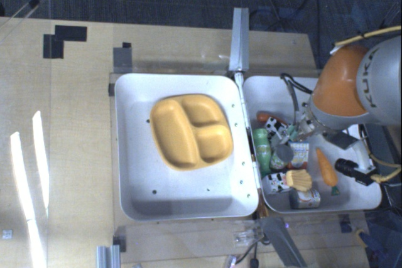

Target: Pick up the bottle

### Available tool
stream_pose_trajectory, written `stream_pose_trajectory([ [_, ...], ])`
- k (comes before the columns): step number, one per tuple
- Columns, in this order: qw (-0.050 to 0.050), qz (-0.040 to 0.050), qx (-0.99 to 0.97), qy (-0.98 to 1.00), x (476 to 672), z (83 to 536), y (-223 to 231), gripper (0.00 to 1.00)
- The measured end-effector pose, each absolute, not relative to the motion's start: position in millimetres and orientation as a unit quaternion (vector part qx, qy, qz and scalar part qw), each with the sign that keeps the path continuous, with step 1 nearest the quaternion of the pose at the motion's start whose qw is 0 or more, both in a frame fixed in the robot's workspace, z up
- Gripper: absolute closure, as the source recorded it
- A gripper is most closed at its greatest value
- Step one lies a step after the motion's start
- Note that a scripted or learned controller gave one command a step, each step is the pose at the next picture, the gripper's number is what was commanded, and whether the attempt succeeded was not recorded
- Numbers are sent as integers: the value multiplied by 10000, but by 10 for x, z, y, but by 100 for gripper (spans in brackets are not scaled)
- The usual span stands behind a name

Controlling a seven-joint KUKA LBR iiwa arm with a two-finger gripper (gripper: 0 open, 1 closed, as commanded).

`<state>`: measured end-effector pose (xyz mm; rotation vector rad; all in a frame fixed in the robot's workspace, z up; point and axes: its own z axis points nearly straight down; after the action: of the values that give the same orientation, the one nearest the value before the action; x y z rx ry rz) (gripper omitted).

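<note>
The bottle (pixel 261 149) is green with a pale label. It lies along the left wall of the right bin (pixel 370 198), lengthwise from far to near. My gripper (pixel 287 142) hangs low in that bin, just right of the bottle, among the clutter. The wrist and the arm's orange band (pixel 339 81) cover the bin's far right part and what lies beneath them. Whether the gripper touches the bottle is hidden by the wrist.
A yellow divided plate (pixel 190 130) sits in the left bin (pixel 135 185). In the right bin lie an orange carrot (pixel 326 167), a small brush (pixel 299 180), a can (pixel 305 199) and black-and-white pieces (pixel 271 125). A metal divider post (pixel 239 41) stands between the bins.
</note>
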<state>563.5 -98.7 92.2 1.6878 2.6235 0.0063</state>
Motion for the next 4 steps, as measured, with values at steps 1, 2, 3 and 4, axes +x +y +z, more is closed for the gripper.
stream_pose_trajectory([
  [1,4,71,5247,8513,5390,1587,-181,0],
  [2,42,19,5504,8349,5221,1770,-941,0],
  [3,27,19,5990,8008,5157,1242,-912,0],
  [4,32,18,6455,7637,5404,1684,-1146,0],
])
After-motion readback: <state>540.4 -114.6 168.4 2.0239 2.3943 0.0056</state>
